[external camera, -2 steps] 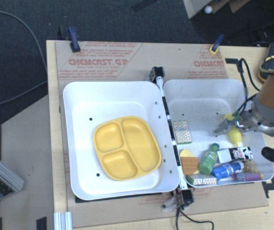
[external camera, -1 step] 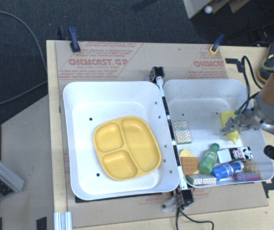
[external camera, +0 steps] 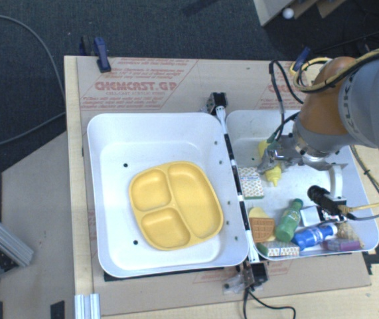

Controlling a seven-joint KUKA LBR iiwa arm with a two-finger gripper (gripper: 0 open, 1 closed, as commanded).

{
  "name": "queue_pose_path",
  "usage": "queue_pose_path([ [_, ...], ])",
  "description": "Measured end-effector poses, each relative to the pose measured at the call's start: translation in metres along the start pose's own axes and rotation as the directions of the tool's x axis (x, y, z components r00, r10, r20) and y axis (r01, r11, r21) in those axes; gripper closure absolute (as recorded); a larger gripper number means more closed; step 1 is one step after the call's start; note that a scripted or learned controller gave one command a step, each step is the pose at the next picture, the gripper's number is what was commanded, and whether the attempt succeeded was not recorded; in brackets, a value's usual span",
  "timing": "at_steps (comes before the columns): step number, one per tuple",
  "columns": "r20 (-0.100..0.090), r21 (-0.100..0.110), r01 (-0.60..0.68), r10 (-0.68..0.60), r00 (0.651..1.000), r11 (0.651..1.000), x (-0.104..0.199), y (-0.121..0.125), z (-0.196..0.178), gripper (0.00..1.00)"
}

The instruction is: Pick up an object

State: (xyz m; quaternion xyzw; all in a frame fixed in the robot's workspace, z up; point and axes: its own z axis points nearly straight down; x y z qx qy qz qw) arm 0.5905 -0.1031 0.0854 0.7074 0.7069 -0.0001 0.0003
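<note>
My gripper [external camera: 271,159] is low in the right bin [external camera: 242,126], near its left wall, at the end of the grey arm with the orange band [external camera: 322,111]. A small yellow object [external camera: 273,174] lies directly under it, with yellow showing above and below the gripper tip. The gripper touches or nearly touches this object. Whether anything is held is hidden. Just to the left lies a pale speckled packet [external camera: 249,181].
The front of the right bin is crowded with a green bottle [external camera: 287,221], a blue bottle [external camera: 315,236], a tan waffle-like piece [external camera: 263,228], a purple item [external camera: 342,245] and a patterned box [external camera: 279,250]. The left bin [external camera: 109,138] holds a yellow divided plate [external camera: 176,205].
</note>
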Motion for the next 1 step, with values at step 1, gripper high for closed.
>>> queue_pose_path([
  [1,-0.002,-0.001,0.002,-0.002,1.000,1.000,0.0791,-0.0040,-0.1041,1.00],
])
